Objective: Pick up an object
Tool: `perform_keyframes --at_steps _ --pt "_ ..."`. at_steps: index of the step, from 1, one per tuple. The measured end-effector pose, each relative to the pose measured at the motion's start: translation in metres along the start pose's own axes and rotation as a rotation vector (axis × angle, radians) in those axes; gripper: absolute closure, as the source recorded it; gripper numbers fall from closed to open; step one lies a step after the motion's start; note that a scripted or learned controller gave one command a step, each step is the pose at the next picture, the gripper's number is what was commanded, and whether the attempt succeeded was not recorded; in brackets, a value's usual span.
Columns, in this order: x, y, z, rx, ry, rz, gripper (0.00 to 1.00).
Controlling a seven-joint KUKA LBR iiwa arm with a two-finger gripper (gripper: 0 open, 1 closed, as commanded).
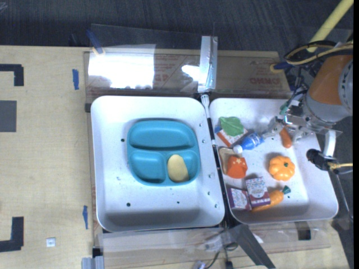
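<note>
Arm (pixel 332 86): seen reaching in from the right, above the right bin's (pixel 322 206) upper right corner.
Gripper (pixel 287 126): placed low by a small orange piece (pixel 286 138); whether it is open or closed cannot be told.
Right bin contents: pumpkin (pixel 281 167), blue-and-white bottle (pixel 248 142), green item (pixel 230 125), red-orange item (pixel 236 166), carrot (pixel 270 198) and printed packets (pixel 247 191) are gathered there.
Left bin (pixel 106 167): a blue divided tray (pixel 161 149) is held, with a yellow oval object (pixel 178 167) lying in its lower right compartment.
</note>
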State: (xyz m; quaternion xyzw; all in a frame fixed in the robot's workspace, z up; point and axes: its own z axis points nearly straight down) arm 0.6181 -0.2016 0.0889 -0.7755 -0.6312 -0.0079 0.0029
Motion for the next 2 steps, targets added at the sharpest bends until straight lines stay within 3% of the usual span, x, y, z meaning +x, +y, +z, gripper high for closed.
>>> perform_keyframes --at_steps 1,2 --pt "-0.003 0.001 -0.011 -0.004 -0.01 -0.001 1.0" --pt "0.068 0.031 -0.091 0.012 -0.017 0.014 1.0"
